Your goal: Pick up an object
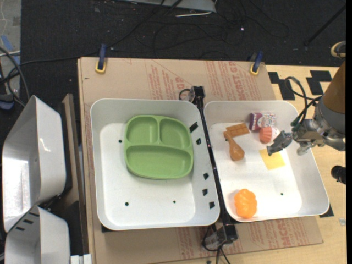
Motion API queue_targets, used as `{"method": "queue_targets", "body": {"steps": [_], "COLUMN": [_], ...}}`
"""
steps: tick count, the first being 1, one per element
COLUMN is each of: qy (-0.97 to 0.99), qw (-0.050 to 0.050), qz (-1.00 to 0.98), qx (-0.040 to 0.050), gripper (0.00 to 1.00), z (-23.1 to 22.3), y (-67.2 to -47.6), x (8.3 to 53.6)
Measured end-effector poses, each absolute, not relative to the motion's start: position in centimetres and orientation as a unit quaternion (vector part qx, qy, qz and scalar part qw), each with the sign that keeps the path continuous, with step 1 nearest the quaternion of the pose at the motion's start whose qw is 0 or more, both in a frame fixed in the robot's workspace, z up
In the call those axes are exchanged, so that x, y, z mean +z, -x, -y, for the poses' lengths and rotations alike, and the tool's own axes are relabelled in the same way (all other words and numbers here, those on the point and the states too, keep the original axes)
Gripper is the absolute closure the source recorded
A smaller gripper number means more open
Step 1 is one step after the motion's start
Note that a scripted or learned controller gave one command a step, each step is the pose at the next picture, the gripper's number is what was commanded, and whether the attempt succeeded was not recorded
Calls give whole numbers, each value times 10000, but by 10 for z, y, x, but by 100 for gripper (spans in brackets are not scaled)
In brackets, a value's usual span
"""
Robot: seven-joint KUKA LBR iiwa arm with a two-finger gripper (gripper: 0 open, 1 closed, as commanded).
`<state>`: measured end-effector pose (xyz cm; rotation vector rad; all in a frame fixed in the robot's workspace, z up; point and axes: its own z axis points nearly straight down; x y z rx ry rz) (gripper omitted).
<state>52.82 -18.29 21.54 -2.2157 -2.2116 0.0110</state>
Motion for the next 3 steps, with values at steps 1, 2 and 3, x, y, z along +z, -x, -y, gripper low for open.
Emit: {"method": "queue_targets", "body": {"steps": [1,2,3], "qy": [7065,7074,7076], "qw": [1,19,25], "qz": [7077,7068,7066], "qx": [2,13,15], "gripper": [0,0,0], "z": [182,185,186], "y": [-531,-538,-539], "x": [222,162,98]}}
